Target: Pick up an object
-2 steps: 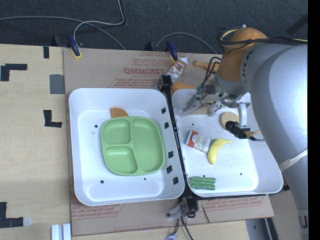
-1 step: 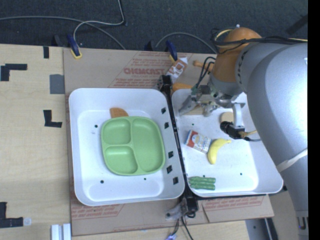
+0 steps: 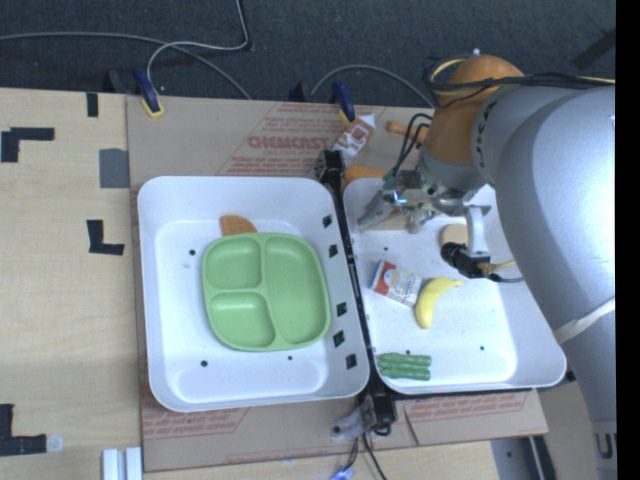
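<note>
In the left bin [image 3: 165, 298] a green tray [image 3: 265, 290] lies flat, an orange piece [image 3: 238, 224] at its 12 o'clock. In the right bin [image 3: 500, 353], the packet [image 3: 396, 283], banana [image 3: 433, 299] and beans [image 3: 404, 366] all lie loose. My gripper [image 3: 395, 203] hovers at the packet's 12 o'clock; I cannot tell how my jaws stand. Nothing looks lifted yet, so I judge the pick not yet made.
</note>
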You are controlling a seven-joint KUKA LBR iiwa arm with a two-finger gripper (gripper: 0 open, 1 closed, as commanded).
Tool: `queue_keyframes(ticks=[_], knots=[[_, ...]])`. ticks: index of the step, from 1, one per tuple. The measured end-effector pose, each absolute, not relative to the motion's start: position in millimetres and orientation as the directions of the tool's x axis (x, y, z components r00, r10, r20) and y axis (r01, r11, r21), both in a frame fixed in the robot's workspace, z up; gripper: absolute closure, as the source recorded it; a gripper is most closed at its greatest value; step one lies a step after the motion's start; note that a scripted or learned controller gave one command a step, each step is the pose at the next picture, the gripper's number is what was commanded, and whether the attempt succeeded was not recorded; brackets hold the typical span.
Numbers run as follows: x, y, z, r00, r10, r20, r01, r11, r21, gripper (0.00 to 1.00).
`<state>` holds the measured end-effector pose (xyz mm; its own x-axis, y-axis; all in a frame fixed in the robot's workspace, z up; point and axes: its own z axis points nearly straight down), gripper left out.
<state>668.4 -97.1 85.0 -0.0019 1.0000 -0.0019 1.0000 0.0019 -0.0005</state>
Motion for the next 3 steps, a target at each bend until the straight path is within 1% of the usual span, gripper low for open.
queue_keyframes(ticks=[1,2,3], knots=[[617.7,-160.1,88.2,0.001,1.0,-0.003,1.0,-0.001,0.0,0.0],[553.3,-129.5,86.6,0.0,1.0,-0.002,1.0,0.0,0.004,0.0],[634.2,-95.2,85.7,-0.003,1.0,0.0,1.0,0.003,0.004,0.0]])
